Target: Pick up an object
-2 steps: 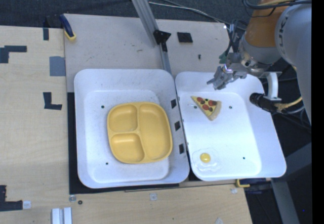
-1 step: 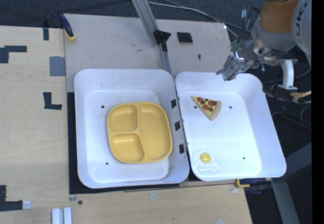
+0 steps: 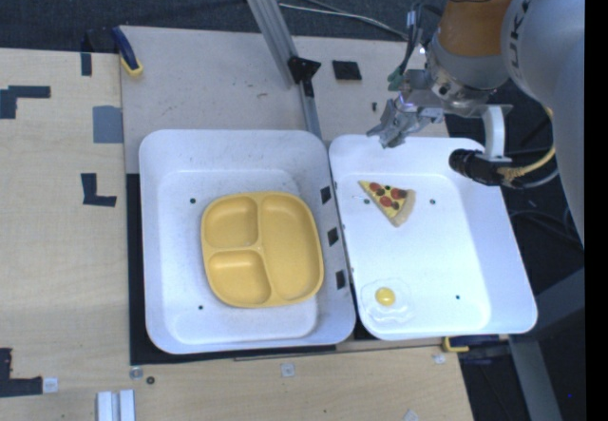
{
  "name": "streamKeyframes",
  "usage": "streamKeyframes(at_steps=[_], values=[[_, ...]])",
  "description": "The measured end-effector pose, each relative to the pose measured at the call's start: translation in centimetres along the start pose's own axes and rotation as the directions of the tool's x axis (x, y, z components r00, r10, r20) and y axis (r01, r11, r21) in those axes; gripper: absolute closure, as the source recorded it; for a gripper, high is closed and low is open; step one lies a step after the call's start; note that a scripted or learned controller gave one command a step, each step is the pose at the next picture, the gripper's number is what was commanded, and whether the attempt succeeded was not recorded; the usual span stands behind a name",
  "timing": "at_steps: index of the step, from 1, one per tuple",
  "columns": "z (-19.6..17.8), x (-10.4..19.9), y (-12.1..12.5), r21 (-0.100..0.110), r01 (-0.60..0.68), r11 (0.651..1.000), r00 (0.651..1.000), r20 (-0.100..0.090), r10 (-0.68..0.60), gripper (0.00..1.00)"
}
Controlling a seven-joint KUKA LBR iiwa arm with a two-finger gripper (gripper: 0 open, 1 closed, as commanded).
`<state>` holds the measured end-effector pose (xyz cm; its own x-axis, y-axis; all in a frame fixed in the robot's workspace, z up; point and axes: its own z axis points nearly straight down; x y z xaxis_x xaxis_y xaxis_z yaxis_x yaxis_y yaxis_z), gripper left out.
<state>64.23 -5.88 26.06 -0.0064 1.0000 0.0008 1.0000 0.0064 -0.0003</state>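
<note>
Pizza slice (image 3: 389,200) lies untouched at the upper middle of the right bin (image 3: 494,248), my claw (image 3: 392,131) hovering above the bin's upper edge, grip unreadable, so picking remains.

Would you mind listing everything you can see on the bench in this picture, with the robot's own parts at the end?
white bins: two, white, side by side on the bench; point marks the left one, the right one is at
divided plate: one, yellow, three compartments, lying in the left bin
pizza slice: one, tan with red toppings, upper middle of the right bin
fried egg: one, white with yellow yolk, near the front edge of the right bin
metal bar: one, grey, slanting down toward the gap between the bins
arm: one, grey with orange band, reaching in from the right
gripper: one, dark, above the far edge of the right bin
</note>
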Motion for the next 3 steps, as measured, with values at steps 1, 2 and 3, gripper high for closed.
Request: streamKeyframes(at_steps=[1,2,3], values=[[0.0,5.8,-0.1,0.001,0.001,1.000,1.000,-0.001,-0.001,1.00],[0.7,10.5,0.8,0.001,-0.001,1.000,1.000,0.000,0.001,1.00],[1.4,15.0,0.5,0.002,-0.001,1.000,1.000,0.001,0.001,1.00]])
